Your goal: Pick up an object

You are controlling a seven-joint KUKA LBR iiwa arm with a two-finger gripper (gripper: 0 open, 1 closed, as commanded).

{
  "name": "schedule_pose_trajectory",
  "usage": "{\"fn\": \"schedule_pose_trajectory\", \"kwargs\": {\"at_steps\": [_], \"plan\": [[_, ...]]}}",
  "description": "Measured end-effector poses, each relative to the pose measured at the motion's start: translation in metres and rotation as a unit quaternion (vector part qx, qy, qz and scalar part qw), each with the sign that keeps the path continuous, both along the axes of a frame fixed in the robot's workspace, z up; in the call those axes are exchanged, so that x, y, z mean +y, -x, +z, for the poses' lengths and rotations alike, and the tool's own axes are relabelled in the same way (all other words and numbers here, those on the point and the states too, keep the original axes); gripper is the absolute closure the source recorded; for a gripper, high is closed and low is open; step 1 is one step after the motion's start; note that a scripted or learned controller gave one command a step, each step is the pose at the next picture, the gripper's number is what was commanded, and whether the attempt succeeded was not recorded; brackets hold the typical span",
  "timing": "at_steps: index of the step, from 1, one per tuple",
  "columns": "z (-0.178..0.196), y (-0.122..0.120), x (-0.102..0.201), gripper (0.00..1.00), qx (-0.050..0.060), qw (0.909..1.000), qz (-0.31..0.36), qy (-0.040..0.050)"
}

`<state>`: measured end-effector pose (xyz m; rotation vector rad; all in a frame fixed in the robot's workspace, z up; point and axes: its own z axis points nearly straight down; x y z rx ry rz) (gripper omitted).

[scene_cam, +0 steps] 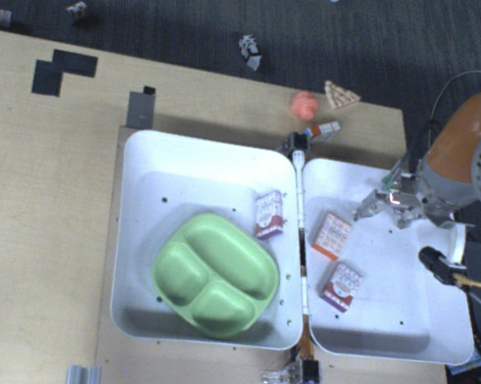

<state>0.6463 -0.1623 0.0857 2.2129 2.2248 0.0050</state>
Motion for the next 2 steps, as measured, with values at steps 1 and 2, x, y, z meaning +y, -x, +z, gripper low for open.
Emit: {"fn": "schedule_pose_trajectory", "kwargs": {"at_steps": [1, 2], "plan": [[0.087, -0.014, -0.031, 0.0, -0.002, 1.0, -0.001, 0.0011], [0.0, -0.008, 0.037, 0.0, 0.0, 1.0, 0.0, -0.0004]]}}
